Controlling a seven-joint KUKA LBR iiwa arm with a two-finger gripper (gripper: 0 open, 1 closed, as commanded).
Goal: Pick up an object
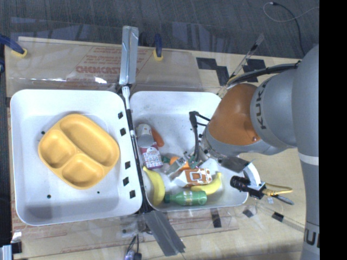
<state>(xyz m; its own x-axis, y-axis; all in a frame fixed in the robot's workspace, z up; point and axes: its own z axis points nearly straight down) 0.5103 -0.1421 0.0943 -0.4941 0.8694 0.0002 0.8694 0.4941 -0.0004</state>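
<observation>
Claw (pixel 191 158) hangs just above orange carton (pixel 196 176) among bananas.

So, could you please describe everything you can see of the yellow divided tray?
The yellow divided tray looks like matte plastic, rounded at the corners, with three shallow compartments split by raised ridges. It lies flat and turned at an angle on the floor of the left white bin. Nothing rests in it or touches it.

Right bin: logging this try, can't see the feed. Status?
Gripper low over the clutter in the right bin, nothing seen held. Bananas, green bottle, orange packet packed close beneath. Yellow divided tray in the left bin.
</observation>
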